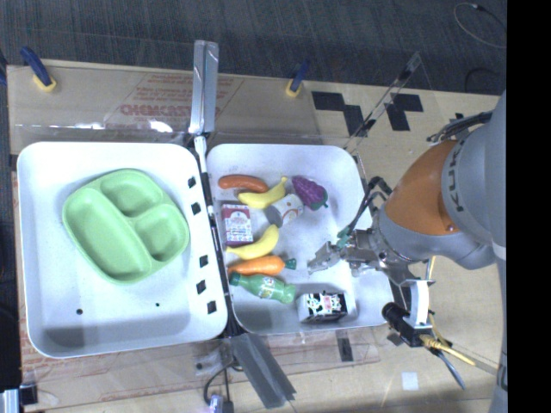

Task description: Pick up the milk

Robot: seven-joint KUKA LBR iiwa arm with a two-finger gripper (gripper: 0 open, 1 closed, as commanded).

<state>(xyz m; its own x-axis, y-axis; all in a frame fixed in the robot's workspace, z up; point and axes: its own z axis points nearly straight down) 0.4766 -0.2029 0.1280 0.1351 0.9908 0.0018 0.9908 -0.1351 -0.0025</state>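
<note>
Two shallow white bins sit side by side on a tan bench, divided by a dark central rail. Within the right bin (344, 157), the gripper (325, 256) hangs low over the bare floor on the side nearest the arm (448, 205), whose grey body and orange band enter from the right. Whether the claw is spread or pressed together cannot be told at this scale; nothing is visibly held. The milk (324, 305), a small black-and-white cow-patterned carton, lies on its side just below the gripper, near the bin's front wall and apart from the claw. Left of the milk, a green bottle (264, 288) lies beside an orange carrot (256, 266). Left of the gripper lie a yellow banana (257, 244) and a red box (238, 224); above and left of it are a second banana (265, 195), a sausage (243, 182) and purple grapes (310, 192). Far left of the gripper, the left bin (34, 256) holds a green divided plate (125, 222).
</note>
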